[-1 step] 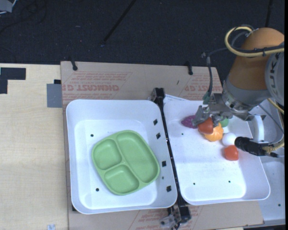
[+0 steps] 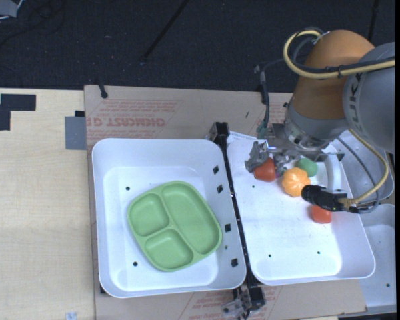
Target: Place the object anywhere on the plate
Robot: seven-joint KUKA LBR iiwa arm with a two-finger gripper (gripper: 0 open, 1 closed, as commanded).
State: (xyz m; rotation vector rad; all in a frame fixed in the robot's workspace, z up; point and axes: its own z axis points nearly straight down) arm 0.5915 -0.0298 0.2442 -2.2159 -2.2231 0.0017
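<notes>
Pale wood counter: green divided plate waits in left bin. We see hand low over a red toy, likely grasping; cannot tell its grip state.

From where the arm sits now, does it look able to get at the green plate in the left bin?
Probably yes. The green plate lies flat in the left bin with nothing on or above it. The end effector is low in the right bin beside the red object, so it must first clear the divider between the bins.
</notes>
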